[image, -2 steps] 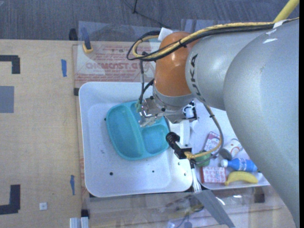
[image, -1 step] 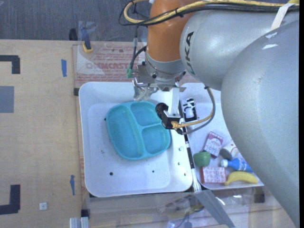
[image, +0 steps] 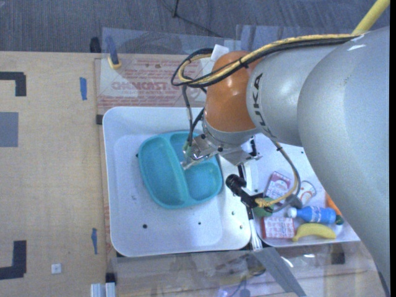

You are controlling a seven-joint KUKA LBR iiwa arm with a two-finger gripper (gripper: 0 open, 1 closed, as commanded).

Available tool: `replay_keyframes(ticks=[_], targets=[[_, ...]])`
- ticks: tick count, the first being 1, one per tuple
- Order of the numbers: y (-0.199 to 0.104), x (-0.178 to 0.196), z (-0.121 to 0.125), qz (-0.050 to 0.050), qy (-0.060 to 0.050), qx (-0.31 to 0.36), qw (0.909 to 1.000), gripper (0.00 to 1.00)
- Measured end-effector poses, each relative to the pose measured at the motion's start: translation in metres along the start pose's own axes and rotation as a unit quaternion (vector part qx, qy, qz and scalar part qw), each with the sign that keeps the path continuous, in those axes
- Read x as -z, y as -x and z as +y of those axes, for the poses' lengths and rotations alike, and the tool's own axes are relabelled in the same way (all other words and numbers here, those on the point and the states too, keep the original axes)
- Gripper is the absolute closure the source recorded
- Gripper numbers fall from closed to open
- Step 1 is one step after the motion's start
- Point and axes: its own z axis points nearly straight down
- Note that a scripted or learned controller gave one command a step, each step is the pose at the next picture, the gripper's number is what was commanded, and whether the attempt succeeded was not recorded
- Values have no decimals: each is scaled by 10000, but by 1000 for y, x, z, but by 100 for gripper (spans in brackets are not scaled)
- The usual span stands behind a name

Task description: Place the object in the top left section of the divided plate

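Note:
A teal divided plate lies in the left white bin, with one long section on its left and two smaller ones on its right. My gripper hangs low over the plate's upper right part, by the ridge between the small sections. The metal fingers are partly hidden under the orange wrist, and I see nothing between them.
The right bin holds a banana, a blue bottle, red-and-white packets and other small items. The big grey arm covers most of the right side. A cable loops above the wrist.

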Motion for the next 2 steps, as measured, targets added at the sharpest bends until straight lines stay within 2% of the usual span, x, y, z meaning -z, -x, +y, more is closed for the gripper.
replay_keyframes(ticks=[1,2], targets=[[12,26,45,3,-89,210,9997,100],[17,45,-10,16,-105,867,9962,100]])
